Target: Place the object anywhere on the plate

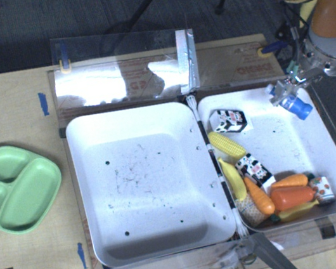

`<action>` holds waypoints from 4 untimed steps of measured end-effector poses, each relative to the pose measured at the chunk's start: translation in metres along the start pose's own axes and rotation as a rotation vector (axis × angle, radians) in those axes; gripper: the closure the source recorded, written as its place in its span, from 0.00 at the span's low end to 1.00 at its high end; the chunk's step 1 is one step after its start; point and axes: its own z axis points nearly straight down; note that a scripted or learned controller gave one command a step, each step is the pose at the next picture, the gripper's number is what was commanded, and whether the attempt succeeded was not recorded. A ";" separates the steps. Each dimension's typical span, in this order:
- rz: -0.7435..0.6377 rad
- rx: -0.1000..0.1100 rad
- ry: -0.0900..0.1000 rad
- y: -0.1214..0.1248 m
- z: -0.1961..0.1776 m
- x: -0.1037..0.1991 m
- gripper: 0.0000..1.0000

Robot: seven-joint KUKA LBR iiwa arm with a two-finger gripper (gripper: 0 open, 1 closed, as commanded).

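Observation:
A green plate with three compartments lies on the bench, left of both bins. My gripper hangs over the far right corner of the right bin, far from the plate. A small blue object sits right at the gripper's tip; whether it is gripped or just lying beside the tip is unclear. The arm's orange band shows at the upper right.
The left bin lies between plate and gripper. In the right bin are several toys: two cow-patterned pieces, corn, a banana, a carrot and an orange pepper. A clear panel stands behind the left bin.

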 end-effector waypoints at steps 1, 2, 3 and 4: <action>-0.319 0.003 0.003 0.001 0.022 0.066 1.00; -0.339 0.004 0.003 -0.012 0.021 0.125 1.00; -0.429 0.000 0.001 -0.026 -0.046 0.157 1.00; -0.185 0.006 0.004 -0.018 -0.007 0.201 1.00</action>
